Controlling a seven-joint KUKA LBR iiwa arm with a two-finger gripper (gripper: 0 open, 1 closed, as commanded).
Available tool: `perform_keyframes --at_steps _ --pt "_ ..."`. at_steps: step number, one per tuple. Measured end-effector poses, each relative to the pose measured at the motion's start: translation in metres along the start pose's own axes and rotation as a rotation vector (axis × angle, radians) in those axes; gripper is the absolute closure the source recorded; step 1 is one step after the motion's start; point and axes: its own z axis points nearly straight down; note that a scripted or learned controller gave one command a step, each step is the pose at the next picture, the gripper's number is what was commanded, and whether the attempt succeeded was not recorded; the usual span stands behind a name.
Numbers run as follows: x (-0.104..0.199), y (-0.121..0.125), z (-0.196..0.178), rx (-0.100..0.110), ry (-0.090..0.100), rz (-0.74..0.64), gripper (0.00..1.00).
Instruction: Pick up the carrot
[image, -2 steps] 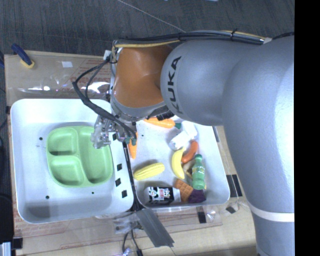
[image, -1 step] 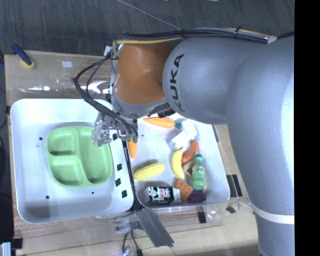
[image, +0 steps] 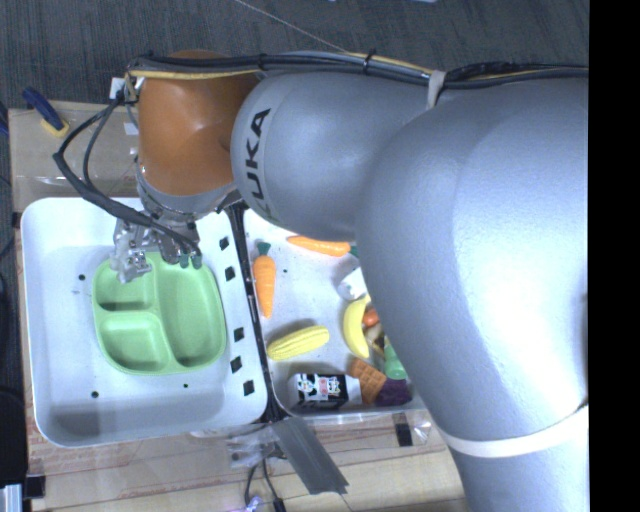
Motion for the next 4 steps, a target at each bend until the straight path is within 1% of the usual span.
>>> perform_keyframes --at_steps 1,2,3,4 --pt "0.017 0.042 -0.093 -0.002 -0.009 0.186 1.00" --pt "0.074 0.049 -0.133 0.002 -0.001 0.432 1.00" --pt "0.034 0.043 -0.170 0.001 -0.004 0.631 1.00" --pt "0.072 0.048 -0.084 0.005 0.004 0.852 1.00"
